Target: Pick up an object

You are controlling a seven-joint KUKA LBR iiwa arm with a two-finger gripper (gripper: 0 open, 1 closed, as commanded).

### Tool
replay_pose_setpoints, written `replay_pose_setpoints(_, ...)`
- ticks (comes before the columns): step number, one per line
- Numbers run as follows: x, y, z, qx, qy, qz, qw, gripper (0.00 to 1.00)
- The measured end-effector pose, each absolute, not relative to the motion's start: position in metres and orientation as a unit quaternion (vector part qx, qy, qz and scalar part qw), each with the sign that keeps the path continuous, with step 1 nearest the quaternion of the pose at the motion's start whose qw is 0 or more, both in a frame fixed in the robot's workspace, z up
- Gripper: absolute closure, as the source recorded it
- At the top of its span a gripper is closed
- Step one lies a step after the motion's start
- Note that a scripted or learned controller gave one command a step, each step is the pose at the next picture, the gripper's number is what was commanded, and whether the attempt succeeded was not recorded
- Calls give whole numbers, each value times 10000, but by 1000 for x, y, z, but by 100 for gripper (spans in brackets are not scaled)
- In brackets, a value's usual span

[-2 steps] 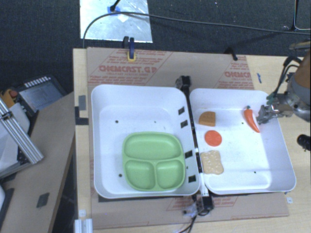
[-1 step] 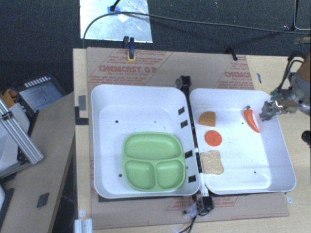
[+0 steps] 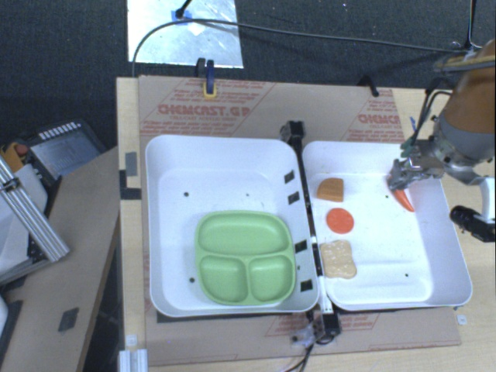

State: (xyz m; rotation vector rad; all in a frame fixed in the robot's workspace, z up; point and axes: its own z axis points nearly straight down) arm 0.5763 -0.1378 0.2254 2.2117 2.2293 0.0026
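Closest to the lens sits the pale green three-compartment plastic plate (image 3: pixel 245 256), low in the left white bin (image 3: pixel 167 200), and it's well away from where I'm working. Over in the right white bin (image 3: pixel 442 285), along its left side, three pieces line up: a tan, speckled slice like toast (image 3: pixel 339 259) at the front, a flat orange-red round disc (image 3: pixel 339 221) behind it, and a small brown-orange wedge (image 3: pixel 331 189) behind that, each apart from the next. My metal gripper (image 3: pixel 404 175) hangs at the far right of that bin, tips down, right over a small orange-red carrot-shaped piece (image 3: pixel 404 200) that pokes out just below the tips and close to the bin's right wall. Whether the tips are spread or pressed together, I can't tell from up here; they're a grey blur, and I can't say the carrot piece is between them. That's my likely target, I'd judge, and the risks are plain: it's slim and lying at a slant, so a slightly off-centre close could pinch one end and flick it away, or skate over it altogether. The wall being near also worries me, since an outer tip could catch the rim or the sloped side and push me off line, leaving me lifting nothing.
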Motion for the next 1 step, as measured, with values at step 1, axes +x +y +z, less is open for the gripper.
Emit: replay_pose_setpoints(1,582,-76,224,7036,7106,9,-1,100)
